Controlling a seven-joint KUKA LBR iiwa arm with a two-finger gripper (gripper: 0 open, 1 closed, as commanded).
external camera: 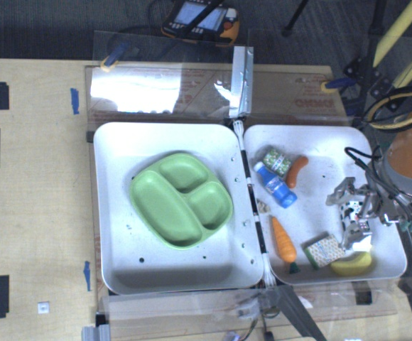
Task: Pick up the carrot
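Closest to the lens, a yellow banana-shaped piece [353, 263] lies against the near edge of the right bin [327, 144], close to its near right corner. Just beside it on the left sits a small speckled block [324, 251], turned at a slant.

The arm [409, 158] reaches in over the bin's right edge, its orange band showing above the wrist. The wrist points down into the right half of the bin. The pincer [354, 227] hangs just above the speckled block and the yellow piece. Whether it is wide or narrow cannot be told from this slant.

The carrot [283, 239] lies on the bin floor near the left wall, toward the near left corner. Its thin tip points to the far edge and its thick end to the near edge. It is left of the pincer and apart from it, with the speckled block between the two.

Farther along the left wall, a blue bottle [276, 187], a green can [278, 160] and a small orange sausage-shaped piece [297, 170] lie close together. The left bin [121, 155] holds a green divided plate [181, 199] at its middle. Both bins rest side by side on the pale desk [28, 190].
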